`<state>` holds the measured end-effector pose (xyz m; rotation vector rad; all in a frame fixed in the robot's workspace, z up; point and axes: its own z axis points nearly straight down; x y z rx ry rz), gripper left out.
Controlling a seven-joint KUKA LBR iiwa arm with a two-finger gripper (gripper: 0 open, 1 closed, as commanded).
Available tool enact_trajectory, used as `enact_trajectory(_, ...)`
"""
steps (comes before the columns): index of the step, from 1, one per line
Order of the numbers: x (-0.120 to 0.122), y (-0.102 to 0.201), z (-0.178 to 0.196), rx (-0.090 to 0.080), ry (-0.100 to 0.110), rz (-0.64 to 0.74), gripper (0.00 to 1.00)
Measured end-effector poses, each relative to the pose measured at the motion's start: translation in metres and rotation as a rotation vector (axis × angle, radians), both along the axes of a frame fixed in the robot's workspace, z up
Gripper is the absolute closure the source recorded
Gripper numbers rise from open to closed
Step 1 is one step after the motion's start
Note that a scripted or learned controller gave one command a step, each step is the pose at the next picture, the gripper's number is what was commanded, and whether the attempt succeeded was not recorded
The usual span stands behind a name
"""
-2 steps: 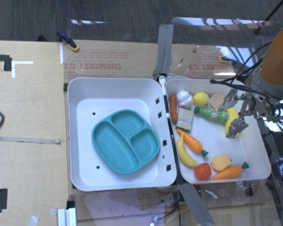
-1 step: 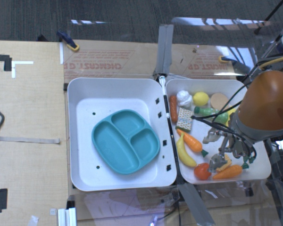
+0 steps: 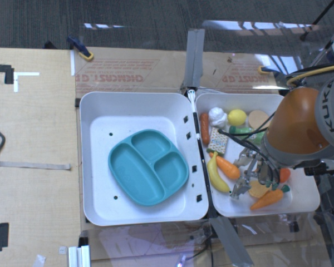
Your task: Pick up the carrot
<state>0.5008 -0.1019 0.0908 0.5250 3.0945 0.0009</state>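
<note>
The tool [image 3: 246, 178] hangs low inside the right bin [image 3: 309, 202], and whether it is open or grips anything cannot be told. One carrot [image 3: 227, 168] lies just to its left beside a banana [image 3: 216, 174]; another carrot [image 3: 267, 199] lies just below-right of it.

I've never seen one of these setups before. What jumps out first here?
Probably the teal divided plate lying alone in the left white bin. Next, the grey arm's orange band over the right bin, whose gripper hangs above a jumble of toy food: a banana, carrots, a lemon.
</note>
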Motion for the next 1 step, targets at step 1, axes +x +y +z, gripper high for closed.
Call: enact_trajectory(1, 0.0269, 0.0074, -0.0008, 0.000, 0.004, -0.128, 0.00)
